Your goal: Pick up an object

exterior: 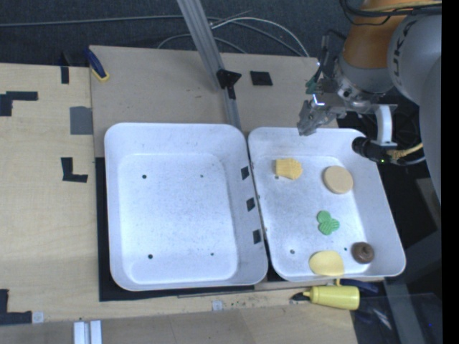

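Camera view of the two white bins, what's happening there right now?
A grey robot arm reaches in from the right, its end effector hovering over the far edge of the right bin. That bin holds five small things: a yellow waffle-like piece, a tan disc, a green piece, a yellow lump and a brown donut-like piece. None shows between its fingers yet.
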Tool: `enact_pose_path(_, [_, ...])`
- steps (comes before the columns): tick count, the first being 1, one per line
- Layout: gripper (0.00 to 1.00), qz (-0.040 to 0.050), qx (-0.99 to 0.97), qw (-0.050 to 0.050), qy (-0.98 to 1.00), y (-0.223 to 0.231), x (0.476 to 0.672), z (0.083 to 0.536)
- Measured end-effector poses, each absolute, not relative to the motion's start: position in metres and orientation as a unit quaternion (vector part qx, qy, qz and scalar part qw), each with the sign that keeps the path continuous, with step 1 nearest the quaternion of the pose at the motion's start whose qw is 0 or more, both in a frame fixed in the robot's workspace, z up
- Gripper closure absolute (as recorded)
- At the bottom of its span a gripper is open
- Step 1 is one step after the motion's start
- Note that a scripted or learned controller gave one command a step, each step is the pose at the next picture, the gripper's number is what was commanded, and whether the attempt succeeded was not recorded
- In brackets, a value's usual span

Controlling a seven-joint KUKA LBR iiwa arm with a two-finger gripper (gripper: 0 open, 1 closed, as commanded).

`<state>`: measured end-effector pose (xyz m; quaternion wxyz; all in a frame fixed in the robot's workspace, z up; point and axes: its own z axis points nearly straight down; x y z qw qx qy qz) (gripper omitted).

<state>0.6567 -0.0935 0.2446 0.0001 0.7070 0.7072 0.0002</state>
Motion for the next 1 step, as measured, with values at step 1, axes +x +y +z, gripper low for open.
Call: enact_pose_path(1, [1.00, 0.0007, 0.706, 0.000, 0.708, -0.0452, 0.6334, 0.2524])
